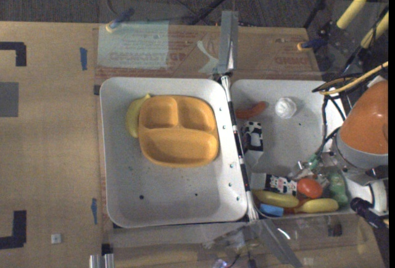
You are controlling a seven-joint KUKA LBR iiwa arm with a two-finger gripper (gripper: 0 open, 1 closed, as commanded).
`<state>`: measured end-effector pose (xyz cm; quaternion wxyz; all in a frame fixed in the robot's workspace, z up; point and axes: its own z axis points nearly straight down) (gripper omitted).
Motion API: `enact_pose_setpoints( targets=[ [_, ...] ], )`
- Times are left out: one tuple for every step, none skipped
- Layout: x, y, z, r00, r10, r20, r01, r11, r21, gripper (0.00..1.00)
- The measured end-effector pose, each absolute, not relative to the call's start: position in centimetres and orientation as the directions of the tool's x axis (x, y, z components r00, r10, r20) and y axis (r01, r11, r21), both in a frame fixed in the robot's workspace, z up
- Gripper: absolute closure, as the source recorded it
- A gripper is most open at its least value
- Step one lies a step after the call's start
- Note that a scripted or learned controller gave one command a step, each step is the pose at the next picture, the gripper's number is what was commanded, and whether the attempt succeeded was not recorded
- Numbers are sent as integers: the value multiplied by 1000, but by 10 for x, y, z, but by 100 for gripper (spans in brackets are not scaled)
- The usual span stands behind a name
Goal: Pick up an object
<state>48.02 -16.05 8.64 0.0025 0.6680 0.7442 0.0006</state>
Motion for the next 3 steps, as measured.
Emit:
enact_pose_setpoints(
  targets=[
    [483, -161, 98, -107, 994, -5, 994, 107, 12, 100],
    [529, -116, 242, 56, 998, 0, 998, -56, 2, 100],
    [520, -91, 349, 354, 935, -1, 935, -354, 0, 100]
  ],
)
